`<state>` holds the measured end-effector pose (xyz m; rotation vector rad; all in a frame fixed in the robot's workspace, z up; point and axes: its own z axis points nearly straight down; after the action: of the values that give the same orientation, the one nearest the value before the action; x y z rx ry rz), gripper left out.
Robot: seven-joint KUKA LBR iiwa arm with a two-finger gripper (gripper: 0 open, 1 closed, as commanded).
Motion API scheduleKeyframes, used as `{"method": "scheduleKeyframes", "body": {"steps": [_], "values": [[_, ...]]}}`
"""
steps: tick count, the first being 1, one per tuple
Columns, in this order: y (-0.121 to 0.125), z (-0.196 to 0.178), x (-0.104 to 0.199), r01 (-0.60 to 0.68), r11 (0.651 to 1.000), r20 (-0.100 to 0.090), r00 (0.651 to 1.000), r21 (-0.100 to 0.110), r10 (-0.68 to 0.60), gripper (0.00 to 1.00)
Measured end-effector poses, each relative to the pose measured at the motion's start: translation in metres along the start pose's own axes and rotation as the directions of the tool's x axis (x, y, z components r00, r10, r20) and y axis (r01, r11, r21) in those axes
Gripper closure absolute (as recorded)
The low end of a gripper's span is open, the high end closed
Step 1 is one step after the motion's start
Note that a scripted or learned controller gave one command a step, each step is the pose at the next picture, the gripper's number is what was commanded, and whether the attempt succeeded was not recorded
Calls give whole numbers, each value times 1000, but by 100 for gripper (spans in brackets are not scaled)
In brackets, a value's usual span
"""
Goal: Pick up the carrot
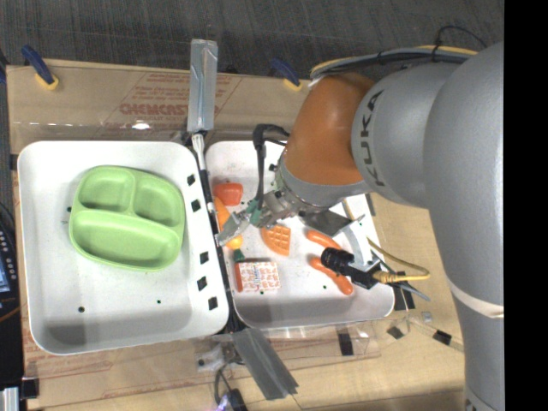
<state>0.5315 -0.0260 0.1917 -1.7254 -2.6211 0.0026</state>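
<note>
- Carrot (330,262) lies lower right in the right bin (300,313), partly under a black fitting
- Pincer (248,223) low at centre; whether spread or pressed together, cannot tell
- Orange waffle piece (278,238), patterned packet (257,276) crowd nearby
- Green tray (128,217) sits left

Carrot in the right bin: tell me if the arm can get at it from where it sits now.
Probably yes: the carrot lies uncovered on the right bin floor, and the gripper hangs close by over the same bin.

Plate (128,217) in L bin (34,229); carrot (330,274) in R bin (300,308)
</note>
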Motion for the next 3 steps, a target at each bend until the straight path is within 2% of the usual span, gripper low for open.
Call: {"method": "scheduleKeyframes", "body": {"steps": [1,2,3], "values": [[-12,0,-59,253,967,4,967,-2,-253,0],[-11,-10,-59,258,966,4,966,-2,-258,100],[-11,-10,-59,259,966,4,966,-2,-259,0]]}}
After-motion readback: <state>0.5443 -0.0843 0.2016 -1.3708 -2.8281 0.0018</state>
